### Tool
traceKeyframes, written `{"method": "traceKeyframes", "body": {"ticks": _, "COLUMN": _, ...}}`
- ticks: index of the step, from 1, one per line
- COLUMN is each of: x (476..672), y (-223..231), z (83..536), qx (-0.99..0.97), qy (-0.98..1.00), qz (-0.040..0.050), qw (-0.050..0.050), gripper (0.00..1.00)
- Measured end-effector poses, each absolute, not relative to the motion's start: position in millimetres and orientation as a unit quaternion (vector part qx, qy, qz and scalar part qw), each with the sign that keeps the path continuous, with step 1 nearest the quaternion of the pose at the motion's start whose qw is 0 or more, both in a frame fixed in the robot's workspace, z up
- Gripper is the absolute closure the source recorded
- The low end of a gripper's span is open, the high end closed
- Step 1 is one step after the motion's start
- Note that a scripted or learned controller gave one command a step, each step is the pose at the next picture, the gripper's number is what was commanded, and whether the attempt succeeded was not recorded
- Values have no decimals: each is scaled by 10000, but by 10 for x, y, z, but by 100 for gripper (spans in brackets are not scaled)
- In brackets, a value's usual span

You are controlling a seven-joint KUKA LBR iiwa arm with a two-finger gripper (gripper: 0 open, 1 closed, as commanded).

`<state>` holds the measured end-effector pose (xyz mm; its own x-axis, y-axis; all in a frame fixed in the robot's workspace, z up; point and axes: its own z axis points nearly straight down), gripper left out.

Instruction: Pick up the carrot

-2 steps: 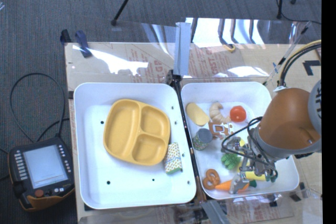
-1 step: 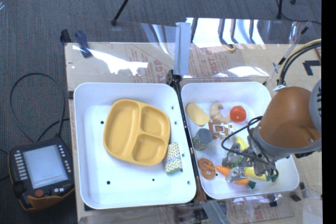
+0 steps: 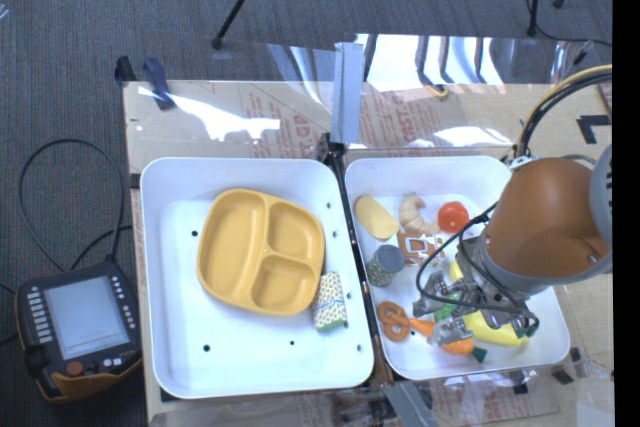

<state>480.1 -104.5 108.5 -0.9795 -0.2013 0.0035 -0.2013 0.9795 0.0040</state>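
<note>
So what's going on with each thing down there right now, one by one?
gripper: low in the right bin, over the carrot.
carrot: lying in the right bin, partly hidden under the gripper.
banana: lying beside the carrot.
pretzel: flat on the bin floor.
tomato: resting near the back.
yellow plate: upright in the left bin, compartments bare.
patterned pouch: lying against the plate's edge.

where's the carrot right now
The carrot lies near the front edge of the right bin, directly under the gripper, with a pretzel on one side and a banana on the other.
</note>
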Motion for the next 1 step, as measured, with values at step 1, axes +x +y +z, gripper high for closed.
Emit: {"method": "traceKeyframes", "body": {"ticks": 1, "x": 4801, "y": -1044, "z": 1084, "qx": 1015, "qy": -9948, "qz": -18, "qw": 20, "gripper": 0}}
